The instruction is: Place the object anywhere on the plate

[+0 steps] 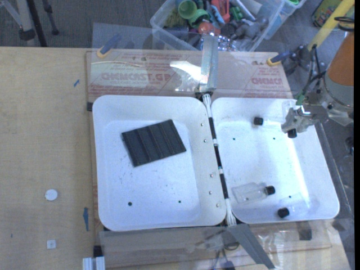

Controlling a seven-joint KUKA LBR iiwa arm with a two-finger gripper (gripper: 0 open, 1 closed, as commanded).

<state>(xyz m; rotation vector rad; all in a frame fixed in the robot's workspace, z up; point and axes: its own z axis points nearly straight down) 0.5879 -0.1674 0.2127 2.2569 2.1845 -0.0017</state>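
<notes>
A light wooden bench is carrying two shallow white bins side by side, and behind them a clear plastic sheet is lying flat with red printing on it; the letters seem to begin with "CHEM", but the rest is too blurred to read surely. Further back, on a grey carpet, a clear storage box is holding many coloured toys, too mixed to count. The left bin is holding one dark ribbed plate, a flat rectangle lying a little turned in the upper middle of the bin. The right bin is holding three small clear bottles with black caps: one bottle is lying on its side near the front, with its cap pointing to the right; a second bottle is lying in the front right corner, where the glare is making its body hard to see; a third bottle is resting near the back of the bin, well apart from the other two. None of the bottles is touching the plate. The gripper is hanging over the back right edge of the right bin, with the orange band of the arm above it. I cannot tell whether its fingers are open or closed, because they are small and blurred. On the bench at the left, one small white disc is lying alone.
</notes>
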